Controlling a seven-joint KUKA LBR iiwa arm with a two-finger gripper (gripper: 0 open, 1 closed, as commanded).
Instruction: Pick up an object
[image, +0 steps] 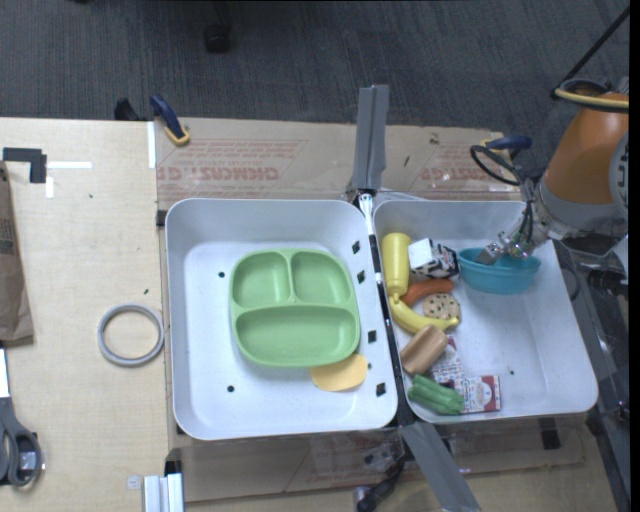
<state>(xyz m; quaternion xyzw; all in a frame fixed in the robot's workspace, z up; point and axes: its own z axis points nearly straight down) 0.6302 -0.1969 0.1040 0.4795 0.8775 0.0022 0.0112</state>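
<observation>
My gripper (503, 249) hangs low at the back of the right bin (545, 350), right at the rim of a blue bowl (500, 275). Its tip looks to touch the bowl's upper edge. Along the bin's left side lie a yellow bottle (396, 258), a black-and-white toy (432, 258), an orange carrot (432, 289), a banana (415, 320), a cookie (441, 307), a hot dog bun (423, 348), a green vegetable (436, 396) and a red-and-white packet (474, 387).
The left bin (195, 330) holds a green divided plate (294, 306) and a yellow disc (340, 375). On the bench at left lie a tape ring (131, 333) and scissors (16, 455). The right bin's floor is bare toward its front right.
</observation>
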